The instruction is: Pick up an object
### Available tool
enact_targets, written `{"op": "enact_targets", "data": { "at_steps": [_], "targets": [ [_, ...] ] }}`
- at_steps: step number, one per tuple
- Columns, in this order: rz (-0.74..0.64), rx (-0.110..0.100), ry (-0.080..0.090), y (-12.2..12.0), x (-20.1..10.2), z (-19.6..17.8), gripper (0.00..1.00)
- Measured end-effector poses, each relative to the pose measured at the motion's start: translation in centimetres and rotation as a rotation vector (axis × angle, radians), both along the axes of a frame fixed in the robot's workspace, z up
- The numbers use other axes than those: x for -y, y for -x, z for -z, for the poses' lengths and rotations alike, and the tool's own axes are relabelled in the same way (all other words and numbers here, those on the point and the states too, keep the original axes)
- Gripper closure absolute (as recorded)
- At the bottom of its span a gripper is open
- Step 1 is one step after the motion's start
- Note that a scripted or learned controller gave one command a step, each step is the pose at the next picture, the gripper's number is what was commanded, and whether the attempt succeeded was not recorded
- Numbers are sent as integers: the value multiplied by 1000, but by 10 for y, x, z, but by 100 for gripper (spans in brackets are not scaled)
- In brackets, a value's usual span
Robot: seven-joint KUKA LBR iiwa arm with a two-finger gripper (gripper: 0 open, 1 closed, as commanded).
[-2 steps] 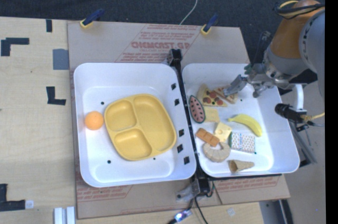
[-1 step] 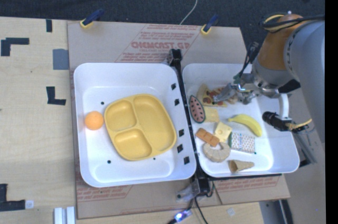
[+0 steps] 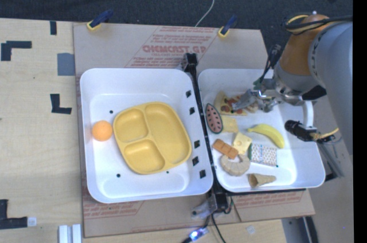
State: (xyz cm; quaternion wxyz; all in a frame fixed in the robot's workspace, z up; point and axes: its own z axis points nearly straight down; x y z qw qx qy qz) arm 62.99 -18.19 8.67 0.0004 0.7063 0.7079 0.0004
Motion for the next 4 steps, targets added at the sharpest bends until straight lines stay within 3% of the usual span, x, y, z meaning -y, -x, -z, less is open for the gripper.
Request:
{"op": "enact_targets", "data": {
  "at_steps": [1,4],
  "targets": [
    [-1,4,-3,-2,-2,-12,100],
    [0,2,0,2,-17,-140,100]
  ]
}}
